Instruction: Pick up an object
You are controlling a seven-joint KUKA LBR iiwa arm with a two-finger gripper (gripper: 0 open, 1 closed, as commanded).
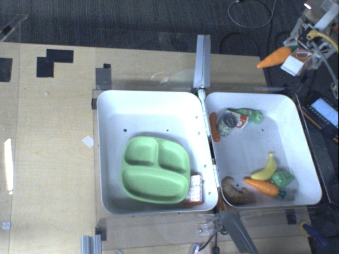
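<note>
Care should go to a slow, steady lift, since an orange carrot toy [274,57] hangs just beside the gripper [298,53] beyond the right bin's [296,107] far rim, and one cannot tell whether the gripper really grasps it.

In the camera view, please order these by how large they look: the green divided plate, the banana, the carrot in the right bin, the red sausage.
1. Green divided plate, clearly largest.
2. Carrot and banana look alike, so I do not rank them.
3. Red sausage, thinnest and slightly smaller.
</note>
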